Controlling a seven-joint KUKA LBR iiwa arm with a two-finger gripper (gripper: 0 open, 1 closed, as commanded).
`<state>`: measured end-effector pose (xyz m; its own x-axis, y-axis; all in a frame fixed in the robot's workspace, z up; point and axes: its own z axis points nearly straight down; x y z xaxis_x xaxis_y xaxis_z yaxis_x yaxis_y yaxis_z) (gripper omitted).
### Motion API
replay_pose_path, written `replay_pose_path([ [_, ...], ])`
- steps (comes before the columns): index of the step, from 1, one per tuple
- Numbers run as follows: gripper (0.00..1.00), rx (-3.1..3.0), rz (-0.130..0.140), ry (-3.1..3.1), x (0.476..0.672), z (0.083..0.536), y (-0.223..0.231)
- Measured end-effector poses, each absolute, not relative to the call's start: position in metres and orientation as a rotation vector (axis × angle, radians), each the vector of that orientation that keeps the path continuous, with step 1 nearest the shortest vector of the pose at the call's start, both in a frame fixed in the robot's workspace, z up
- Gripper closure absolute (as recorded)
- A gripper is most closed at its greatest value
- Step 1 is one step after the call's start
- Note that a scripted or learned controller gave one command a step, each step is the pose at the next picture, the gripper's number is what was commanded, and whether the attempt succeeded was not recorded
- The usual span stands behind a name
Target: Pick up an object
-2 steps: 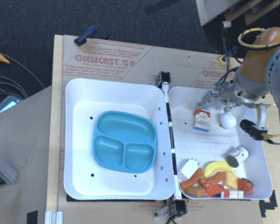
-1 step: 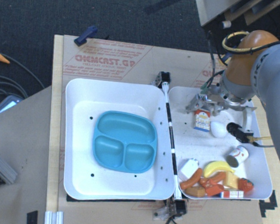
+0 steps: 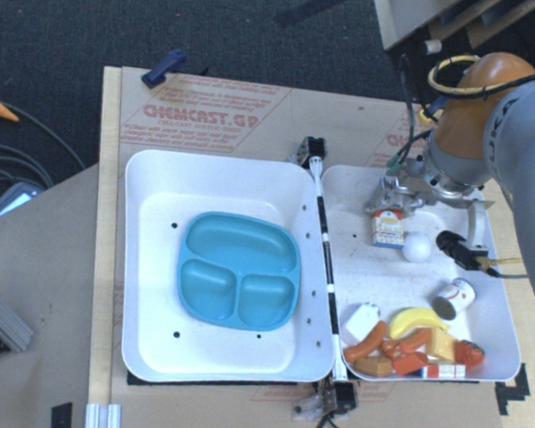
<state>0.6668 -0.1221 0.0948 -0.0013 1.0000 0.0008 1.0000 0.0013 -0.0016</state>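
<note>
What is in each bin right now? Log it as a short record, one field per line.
left bin: blue divided plate
right bin: small carton, white ball, banana, pile of toy food
gripper: above the small carton at the right bin's far end
held: nothing seen between the fingers

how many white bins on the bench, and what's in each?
2. The left shallow white bin holds a blue three-compartment plate. The right shallow white bin holds the small white ball, yellow banana and other toy items, partly piled.
</note>
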Motion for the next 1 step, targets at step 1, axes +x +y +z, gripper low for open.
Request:
replay_pose_path([
  [1, 1.00, -2.220, -0.001, -2.223, 0.6484, 0.1851, -0.0612],
])
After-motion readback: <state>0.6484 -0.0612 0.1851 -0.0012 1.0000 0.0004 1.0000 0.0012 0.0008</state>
